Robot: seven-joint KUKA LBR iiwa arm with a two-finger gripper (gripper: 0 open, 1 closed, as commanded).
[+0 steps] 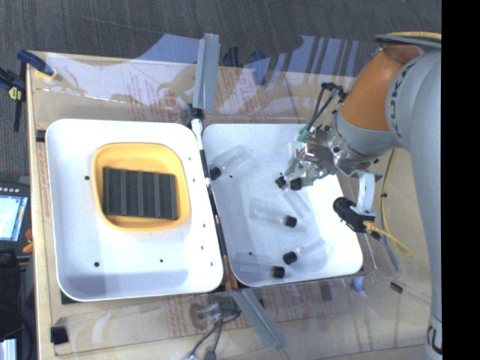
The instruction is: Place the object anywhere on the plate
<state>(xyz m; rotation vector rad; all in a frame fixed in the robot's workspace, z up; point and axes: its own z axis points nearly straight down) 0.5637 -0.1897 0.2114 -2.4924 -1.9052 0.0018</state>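
Gripper point(294, 177) hangs over the right bin point(341, 261) (fingers blurred, grasp unreadable).

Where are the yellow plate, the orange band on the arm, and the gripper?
yellow plate point(141, 154): camera view, its upper rim.
orange band point(373, 88): camera view, middle of the band.
gripper point(295, 177): camera view, at its tip.
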